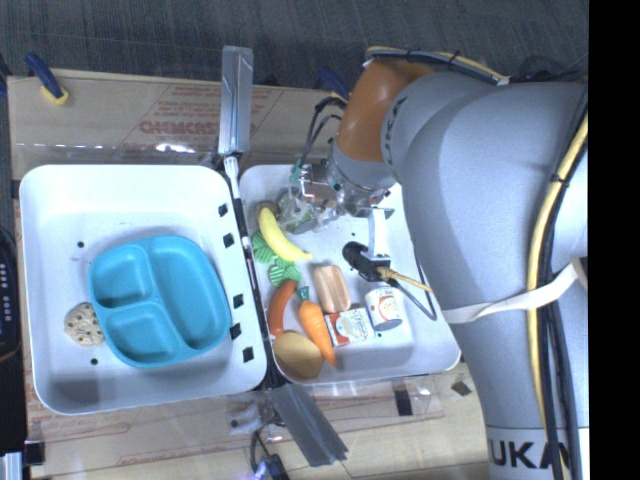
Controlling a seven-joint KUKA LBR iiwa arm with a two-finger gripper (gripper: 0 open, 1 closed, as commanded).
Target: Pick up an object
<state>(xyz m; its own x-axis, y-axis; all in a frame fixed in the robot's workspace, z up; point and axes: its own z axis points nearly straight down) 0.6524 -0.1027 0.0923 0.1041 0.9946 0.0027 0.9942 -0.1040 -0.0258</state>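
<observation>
Bench top of pale board with red printing (120,118) carries the two shallow white bins, and a dark ribbed floor (130,8) lies beyond its far edge. A blue clamp (46,78) grips the far left corner of the board. A grey metal bar (236,93) runs between the bins at the far side.

The left white bin (120,198) holds a light-blue plastic plate with three compartments (158,298), and a round speckled cookie (84,323) lies just beside the plate's left edge.

The right white bin (425,343) is crowded. A yellow toy banana (277,236) lies near its left wall, with a green leafy piece (264,260) touching it below. Nearer the front lie a red-orange sausage shape (281,306), a tan bread roll (331,288), an orange carrot (317,331), a brown rounded potato-like piece (298,356), a small printed carton (350,325) and a small white pot with a printed label (384,310).

The grey arm (480,188) covers the bin's right side. The gripper (303,196) is low in the far left part of this bin, just beside the banana's far end. Whether it is spread or closed cannot be told, and nothing can be seen held in it.
</observation>
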